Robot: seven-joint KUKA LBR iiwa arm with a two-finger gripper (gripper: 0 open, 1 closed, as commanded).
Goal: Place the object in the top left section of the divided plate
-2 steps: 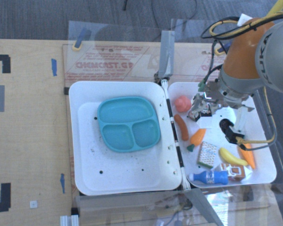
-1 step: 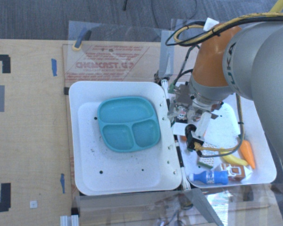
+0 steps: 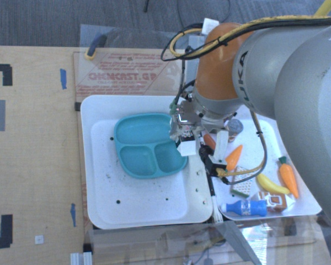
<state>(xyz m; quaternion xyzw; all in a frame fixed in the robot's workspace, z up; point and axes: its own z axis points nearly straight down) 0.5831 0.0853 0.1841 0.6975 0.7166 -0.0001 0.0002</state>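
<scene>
— One gripper [image 3: 183, 130], hanging under the orange band at the right rim of the teal plate [image 3: 148, 146]; I cannot tell its state from this angle.

— Which step is this?

— Hard to call. It sits at the plate's edge, between the two bins, so I judge it is either carrying across or arriving to release. Nothing is visibly held.

— And the object?

— Unclear which one. The right bin [image 3: 306, 200] has an orange carrot [image 3: 288, 179], a second carrot piece [image 3: 233, 157], a yellow banana [image 3: 272, 184] and a blue bottle [image 3: 246, 207], all well apart from the plate. All three plate sections look bare.

— Next move?

— If something is held, shift left over the large upper section, lower, release. Otherwise return to the right bin.
</scene>
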